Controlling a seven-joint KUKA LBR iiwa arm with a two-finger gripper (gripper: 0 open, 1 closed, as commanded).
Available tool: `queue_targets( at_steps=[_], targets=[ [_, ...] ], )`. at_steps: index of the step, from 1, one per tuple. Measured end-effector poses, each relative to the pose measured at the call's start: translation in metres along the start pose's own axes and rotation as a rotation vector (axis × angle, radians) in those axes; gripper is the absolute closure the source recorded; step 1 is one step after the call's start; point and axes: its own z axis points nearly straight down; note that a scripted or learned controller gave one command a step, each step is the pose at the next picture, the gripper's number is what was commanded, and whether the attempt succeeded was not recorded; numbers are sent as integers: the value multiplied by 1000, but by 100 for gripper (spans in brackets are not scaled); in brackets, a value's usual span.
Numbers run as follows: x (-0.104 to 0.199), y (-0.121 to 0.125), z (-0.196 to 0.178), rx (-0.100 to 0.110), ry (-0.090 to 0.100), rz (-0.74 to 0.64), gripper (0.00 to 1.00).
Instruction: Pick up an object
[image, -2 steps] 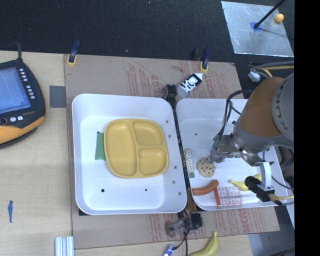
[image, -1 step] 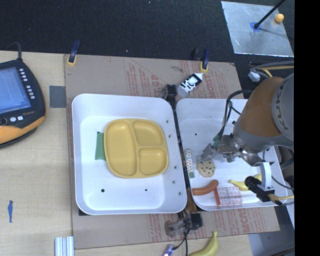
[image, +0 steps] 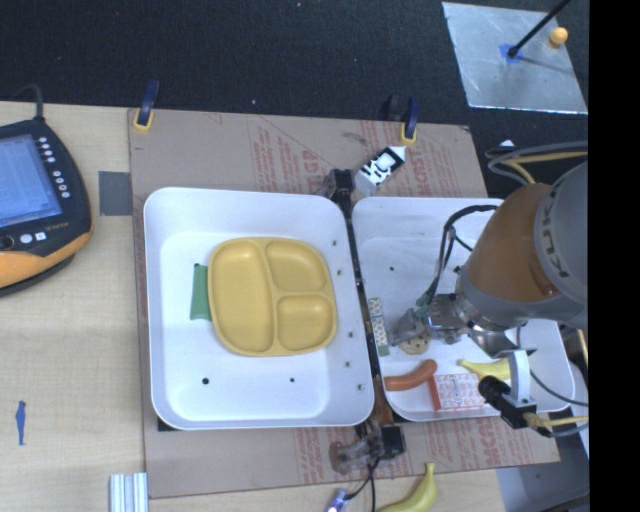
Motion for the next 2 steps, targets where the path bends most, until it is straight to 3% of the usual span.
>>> queue_targets(
  at_steps=[1, 2],
  targets=[
    [-7, -20, 0, 0, 0, -1, 0],
    [-33, 60, -117, -4, -1, 2, 0]
  ],
)
